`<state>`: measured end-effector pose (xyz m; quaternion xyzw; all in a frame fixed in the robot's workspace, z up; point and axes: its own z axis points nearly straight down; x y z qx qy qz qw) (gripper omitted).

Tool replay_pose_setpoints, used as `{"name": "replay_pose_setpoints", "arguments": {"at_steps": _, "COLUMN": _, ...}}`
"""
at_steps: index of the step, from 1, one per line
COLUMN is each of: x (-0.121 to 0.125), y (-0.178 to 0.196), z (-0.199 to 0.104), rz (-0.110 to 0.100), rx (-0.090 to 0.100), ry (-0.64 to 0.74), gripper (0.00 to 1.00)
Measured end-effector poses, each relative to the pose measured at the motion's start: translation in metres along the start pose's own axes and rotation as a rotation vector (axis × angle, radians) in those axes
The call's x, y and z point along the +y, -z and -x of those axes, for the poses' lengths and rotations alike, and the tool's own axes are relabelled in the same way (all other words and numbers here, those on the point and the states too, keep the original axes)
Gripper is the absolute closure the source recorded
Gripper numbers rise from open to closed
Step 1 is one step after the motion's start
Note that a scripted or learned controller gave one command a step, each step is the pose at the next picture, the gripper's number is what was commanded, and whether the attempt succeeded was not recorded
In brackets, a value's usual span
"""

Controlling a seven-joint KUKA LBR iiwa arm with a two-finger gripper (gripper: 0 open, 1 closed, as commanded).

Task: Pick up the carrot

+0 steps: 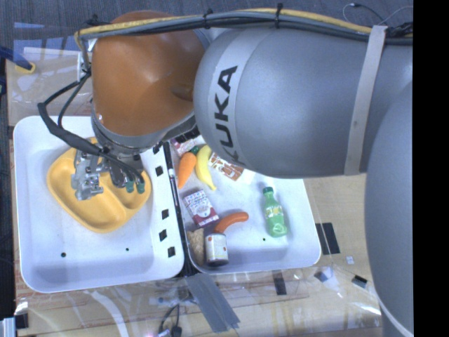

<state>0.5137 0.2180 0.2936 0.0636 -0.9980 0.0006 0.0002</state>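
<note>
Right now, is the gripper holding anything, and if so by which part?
Nothing is seen held. The gripper hangs over the yellow dish in the left bin; the carrot lies in the right bin.

**Carrot lying in the right bin, near the divider**

The carrot (186,169) is orange, short and tapered, with a smooth surface. It lies on the white floor of the right bin, a little above the middle of the frame and slightly left of centre. It lies almost along the vertical of the picture, leaning a little: its thick end points up and right, its thin tip down and left. Its upper end is close under the grey arm.
</note>
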Motion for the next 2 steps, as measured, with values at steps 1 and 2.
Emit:
{"name": "replay_pose_setpoints", "arguments": {"at_steps": 1, "x": -0.011, "y": -0.009, "z": -0.033, "rz": -0.001, "rx": 0.002, "ry": -0.213, "gripper": 1.00}}
{"name": "replay_pose_setpoints", "arguments": {"at_steps": 2, "x": -0.060, "y": -0.149, "z": -0.036, "rz": 0.000, "rx": 0.004, "ry": -0.321, "gripper": 1.00}}
